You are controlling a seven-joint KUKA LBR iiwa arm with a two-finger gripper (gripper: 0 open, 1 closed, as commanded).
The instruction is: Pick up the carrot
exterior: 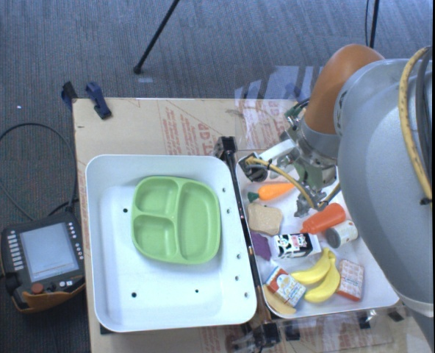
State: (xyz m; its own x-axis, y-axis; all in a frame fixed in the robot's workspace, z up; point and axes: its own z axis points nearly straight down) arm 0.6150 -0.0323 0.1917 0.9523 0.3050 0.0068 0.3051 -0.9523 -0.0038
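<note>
Orange carrot [276, 191] lies untouched in the right bin [383, 289], the gripper [309, 197] hanging just beside it.

Nearest me from the carrot sit two bananas [317, 276] and a small milk carton [292, 245]; closer in, a bread slice [265, 217]. Level with the carrot, the claw's grip can't be made out from here. Across the divider, a green plate [177, 220] rests in the left bin [107, 285].
</note>
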